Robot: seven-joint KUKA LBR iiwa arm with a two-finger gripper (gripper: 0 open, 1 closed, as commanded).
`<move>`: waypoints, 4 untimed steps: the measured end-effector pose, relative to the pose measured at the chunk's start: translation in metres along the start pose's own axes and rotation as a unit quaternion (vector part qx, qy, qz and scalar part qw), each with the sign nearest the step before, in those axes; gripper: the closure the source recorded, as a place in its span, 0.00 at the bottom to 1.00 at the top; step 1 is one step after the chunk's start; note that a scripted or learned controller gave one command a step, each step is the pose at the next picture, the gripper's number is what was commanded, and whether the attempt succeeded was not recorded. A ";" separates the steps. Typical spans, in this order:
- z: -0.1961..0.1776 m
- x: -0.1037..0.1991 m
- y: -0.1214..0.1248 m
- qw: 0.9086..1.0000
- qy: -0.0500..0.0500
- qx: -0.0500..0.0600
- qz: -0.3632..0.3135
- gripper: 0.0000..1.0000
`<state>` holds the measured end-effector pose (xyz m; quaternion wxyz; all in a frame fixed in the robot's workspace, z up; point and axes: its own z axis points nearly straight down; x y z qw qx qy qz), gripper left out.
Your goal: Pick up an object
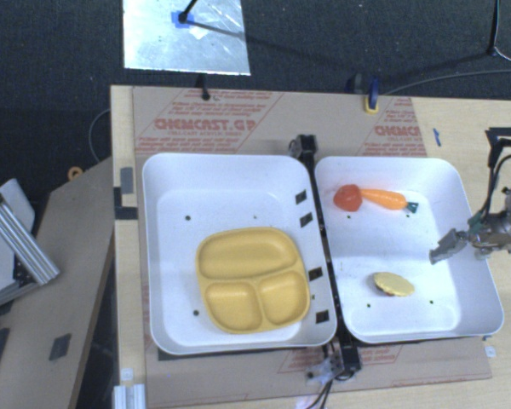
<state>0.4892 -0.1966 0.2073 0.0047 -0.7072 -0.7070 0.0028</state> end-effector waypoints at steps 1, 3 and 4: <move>-0.006 0.001 0.003 1.000 -0.002 -0.006 -0.002 0.00; 0.111 0.002 0.006 1.000 -0.001 -0.004 -0.001 0.00; 0.123 0.002 0.007 1.000 -0.001 -0.006 0.000 0.00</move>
